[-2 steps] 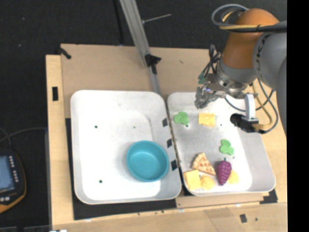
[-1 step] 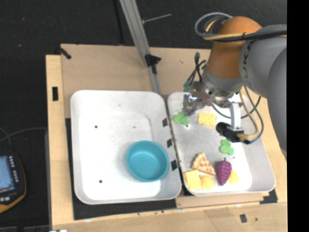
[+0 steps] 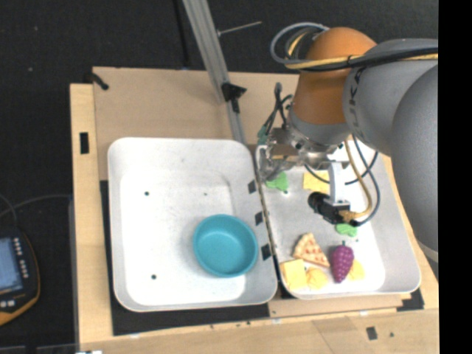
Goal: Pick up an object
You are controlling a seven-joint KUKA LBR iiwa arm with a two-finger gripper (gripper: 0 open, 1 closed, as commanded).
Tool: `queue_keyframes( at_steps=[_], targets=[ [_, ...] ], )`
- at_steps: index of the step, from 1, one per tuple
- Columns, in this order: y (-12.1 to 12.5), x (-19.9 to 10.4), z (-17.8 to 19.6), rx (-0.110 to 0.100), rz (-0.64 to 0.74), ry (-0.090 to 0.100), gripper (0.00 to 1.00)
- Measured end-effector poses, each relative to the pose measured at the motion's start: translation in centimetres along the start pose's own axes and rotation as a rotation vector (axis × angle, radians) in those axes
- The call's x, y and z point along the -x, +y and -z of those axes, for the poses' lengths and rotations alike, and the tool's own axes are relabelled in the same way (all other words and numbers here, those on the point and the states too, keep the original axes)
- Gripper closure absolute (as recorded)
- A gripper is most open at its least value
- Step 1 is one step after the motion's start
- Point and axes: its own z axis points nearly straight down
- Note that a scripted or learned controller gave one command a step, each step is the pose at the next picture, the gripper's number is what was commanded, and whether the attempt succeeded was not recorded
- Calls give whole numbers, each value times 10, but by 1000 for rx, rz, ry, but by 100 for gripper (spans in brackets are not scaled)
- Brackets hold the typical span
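The arm (image 3: 346, 80) reaches over the right bin (image 3: 398, 271), with its gripper (image 3: 274, 169) low at the bin's upper left, beside a green object (image 3: 278, 184). A pizza slice (image 3: 311, 251), purple grapes (image 3: 341, 262) and yellow pieces (image 3: 295, 275) lie near the front. The left bin (image 3: 147, 168) holds a blue bowl (image 3: 224, 245).

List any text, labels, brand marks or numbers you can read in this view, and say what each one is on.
None can be read.
Handheld device at the view's left edge: its screen is lit, but whatever is on it is too small and blurred to read.
Left bin, right bin, blue bowl and the arm's orange band: no print visible on any of them.
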Motion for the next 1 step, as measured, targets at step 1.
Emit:
queue_keyframes(
  at_steps=[1],
  targets=[
    [-26,-45,19,1,1,1,100]
  ],
)
